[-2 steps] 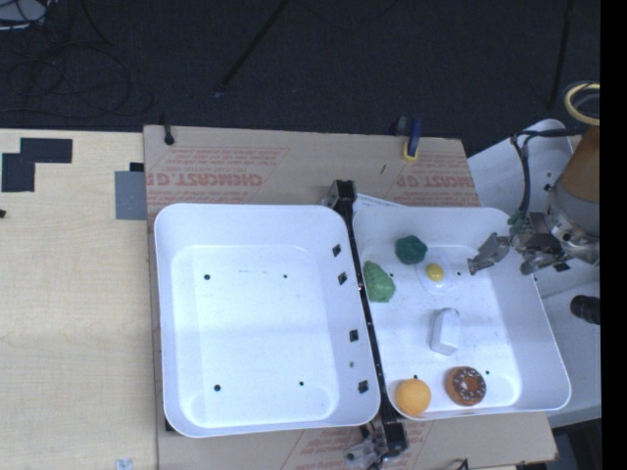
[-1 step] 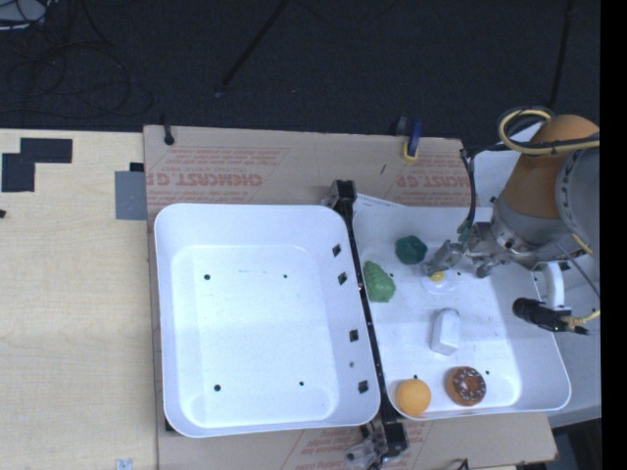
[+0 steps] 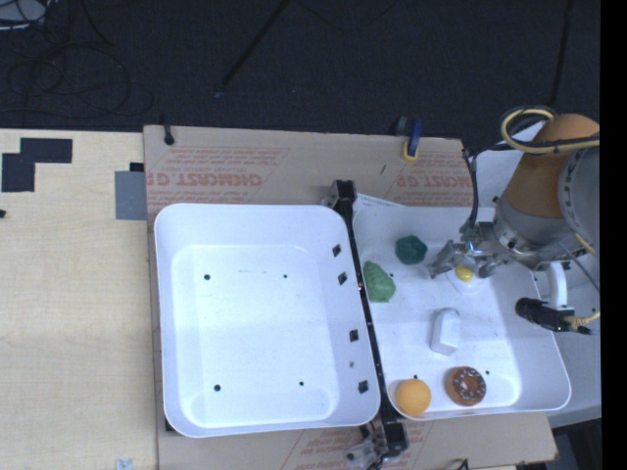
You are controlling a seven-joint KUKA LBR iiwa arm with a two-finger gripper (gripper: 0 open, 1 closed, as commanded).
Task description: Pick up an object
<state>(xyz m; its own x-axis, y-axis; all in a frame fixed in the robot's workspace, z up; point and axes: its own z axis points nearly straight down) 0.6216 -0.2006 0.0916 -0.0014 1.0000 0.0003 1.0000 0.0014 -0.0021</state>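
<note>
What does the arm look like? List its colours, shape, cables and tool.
The arm is a thick, rounded grey body with a broad orange band above the wrist. A yellow cable loop sits on top of the band, and thin dark cables trail along its side. The tool is small, metallic grey, with thin fingers. A black part sticks out below the wrist.

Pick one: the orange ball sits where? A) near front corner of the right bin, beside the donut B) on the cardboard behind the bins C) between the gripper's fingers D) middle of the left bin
A: the orange ball lies at the near left corner of the right bin, with the donut just to its right; the gripper is farther back.
</note>
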